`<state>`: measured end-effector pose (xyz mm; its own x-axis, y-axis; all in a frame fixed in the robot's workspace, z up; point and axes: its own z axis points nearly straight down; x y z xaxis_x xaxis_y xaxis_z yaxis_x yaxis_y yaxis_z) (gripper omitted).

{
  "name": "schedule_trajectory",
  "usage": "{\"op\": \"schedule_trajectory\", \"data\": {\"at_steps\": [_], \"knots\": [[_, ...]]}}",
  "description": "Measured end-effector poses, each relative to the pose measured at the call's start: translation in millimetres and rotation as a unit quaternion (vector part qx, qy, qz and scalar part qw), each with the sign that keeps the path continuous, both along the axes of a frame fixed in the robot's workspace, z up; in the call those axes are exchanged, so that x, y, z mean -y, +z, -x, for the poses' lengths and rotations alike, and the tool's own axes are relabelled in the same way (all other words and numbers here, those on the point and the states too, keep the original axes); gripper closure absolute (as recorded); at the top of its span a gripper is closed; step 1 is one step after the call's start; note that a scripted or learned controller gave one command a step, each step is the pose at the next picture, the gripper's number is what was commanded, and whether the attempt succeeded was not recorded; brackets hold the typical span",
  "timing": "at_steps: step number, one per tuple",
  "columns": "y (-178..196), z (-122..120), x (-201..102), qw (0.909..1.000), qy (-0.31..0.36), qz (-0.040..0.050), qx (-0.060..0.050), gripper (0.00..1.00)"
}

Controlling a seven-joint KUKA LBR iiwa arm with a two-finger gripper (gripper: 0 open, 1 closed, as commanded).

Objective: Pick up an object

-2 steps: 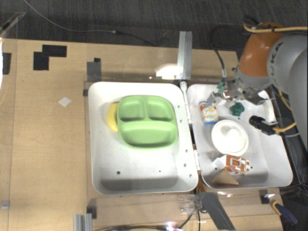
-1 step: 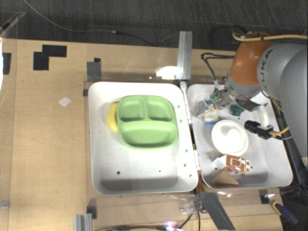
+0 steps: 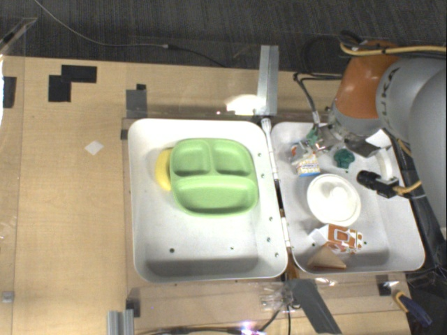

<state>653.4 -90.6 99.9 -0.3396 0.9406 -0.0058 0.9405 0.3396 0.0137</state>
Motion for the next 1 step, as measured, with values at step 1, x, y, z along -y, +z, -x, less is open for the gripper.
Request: {"op": "schedule_trajectory", "data": {"at_steps": [1], "knots": [[87.4,21.2,-62.7,1.0,-0.006,-0.0007,-0.003,1.0]]}}
